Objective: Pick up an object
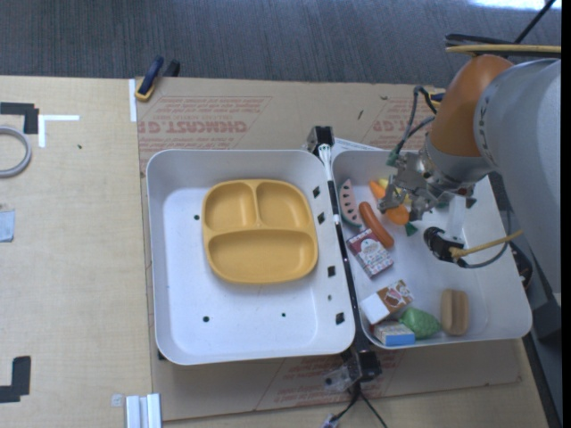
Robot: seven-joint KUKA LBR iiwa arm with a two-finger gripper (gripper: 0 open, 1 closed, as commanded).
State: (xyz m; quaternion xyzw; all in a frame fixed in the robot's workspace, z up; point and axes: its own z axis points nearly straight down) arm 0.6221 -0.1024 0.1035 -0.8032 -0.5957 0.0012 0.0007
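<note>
Hovering low over the far end of the right bin (500, 324), the pincer (403, 196) sits right at an orange carrot-like toy (395, 210) — can't tell if it's apart, together or clamped on it. Risk, as I judge it: crowded pieces, so a sausage (376, 225) or small carton (370, 252) beside it could get nudged, or the grip slips. Near end holds boxes, a green piece (419, 321), a bun (454, 311). Left bin (178, 319) — one yellow divided plate (260, 230).

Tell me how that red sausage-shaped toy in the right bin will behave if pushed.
The red sausage-shaped toy looks rounded and elongated, so it will probably roll sideways. It seems small and likely light. A small printed carton lies right beside it, which may block it.
</note>
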